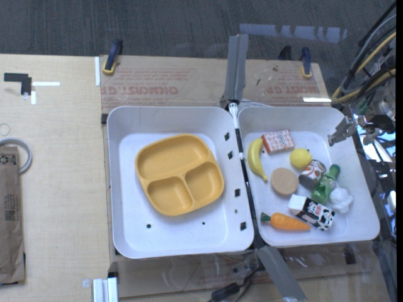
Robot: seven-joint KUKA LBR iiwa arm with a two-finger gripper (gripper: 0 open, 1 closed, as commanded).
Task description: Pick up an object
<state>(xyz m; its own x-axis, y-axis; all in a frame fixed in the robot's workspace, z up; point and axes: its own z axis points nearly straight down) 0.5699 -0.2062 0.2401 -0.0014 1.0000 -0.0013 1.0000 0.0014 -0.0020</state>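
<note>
In the camera view the gripper (343,131) hangs at the right bin's (371,228) upper right rim, metal fingers pointing left; whether they are parted or closed I cannot tell, and nothing shows between them; the arm's cables rise behind it at the right edge

The pickable things all lie in that right bin, clustered and in places touching; a toy banana (254,158) curves along the left wall, smooth hard plastic by the look, best taken across its narrow middle; a red-and-white snack box (278,141) lies flat near the top, stiff, with parallel sides that suit two fingers; a lemon (300,157) beside it is round and glossy, likely to roll or slip; a tan round disc (284,182), matt and flat, sits low and would be hard to get under; a green bottle (326,182) leans against a grey lump, crowded; a white crumpled thing (341,198) looks soft and light; a black-and-white cow-patterned carton (320,215) touches a small white block; a toy carrot (286,222) lies apart at the front, tapered and firm, easiest gripped at its thick middle

The left bin (119,187) holds a yellow divided plate (179,173), three compartments, smooth moulded plastic, wide and shallow, awkward for a narrow grip
</note>
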